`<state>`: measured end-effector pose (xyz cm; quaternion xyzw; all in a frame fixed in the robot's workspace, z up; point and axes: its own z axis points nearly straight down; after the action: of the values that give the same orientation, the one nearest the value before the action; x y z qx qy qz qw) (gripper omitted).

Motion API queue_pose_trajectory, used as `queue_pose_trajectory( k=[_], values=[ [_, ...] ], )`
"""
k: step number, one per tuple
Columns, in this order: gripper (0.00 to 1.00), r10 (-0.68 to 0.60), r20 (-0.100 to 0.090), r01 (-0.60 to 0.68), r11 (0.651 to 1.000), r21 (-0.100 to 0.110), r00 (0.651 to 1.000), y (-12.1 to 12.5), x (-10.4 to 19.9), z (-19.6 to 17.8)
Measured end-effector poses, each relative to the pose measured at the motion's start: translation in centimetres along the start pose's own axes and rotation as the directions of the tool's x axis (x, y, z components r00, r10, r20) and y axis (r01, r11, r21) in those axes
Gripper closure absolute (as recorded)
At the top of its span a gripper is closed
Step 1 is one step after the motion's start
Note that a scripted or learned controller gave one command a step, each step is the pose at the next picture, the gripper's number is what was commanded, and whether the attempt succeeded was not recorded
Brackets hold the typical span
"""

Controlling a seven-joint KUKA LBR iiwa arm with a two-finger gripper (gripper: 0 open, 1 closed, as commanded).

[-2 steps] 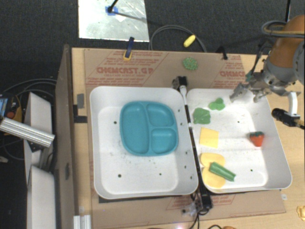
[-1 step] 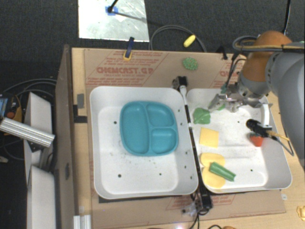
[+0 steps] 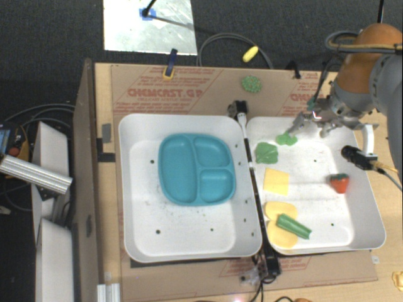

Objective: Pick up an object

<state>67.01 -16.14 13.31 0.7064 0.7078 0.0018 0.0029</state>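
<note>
We look down on the left bin (image 3: 135, 231), which holds a blue tray (image 3: 195, 168), beside the right bin (image 3: 365, 228) of scattered toy food. Gripper (image 3: 295, 131) reaches for a green piece (image 3: 287, 139) near the bin's far edge; its grasp we cannot tell.
</note>
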Motion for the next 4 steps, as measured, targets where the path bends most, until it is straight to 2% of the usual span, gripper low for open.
queue_pose_trajectory(
  k=[1,2,3,4],
  values=[
    [0.0,-0.004,-0.002,0.004,1.0,0.007,1.0,-0.2,3.2,5.1],
    [0.0,0.003,0.001,-0.003,1.0,0.003,1.0,-0.1,-1.8,4.7],
    [0.0,-0.006,-0.003,0.006,1.0,0.003,1.0,0.0,4.0,2.3],
    [0.0,0.002,0.0,-0.002,1.0,0.003,1.0,-0.1,1.1,3.6]
  ],
)
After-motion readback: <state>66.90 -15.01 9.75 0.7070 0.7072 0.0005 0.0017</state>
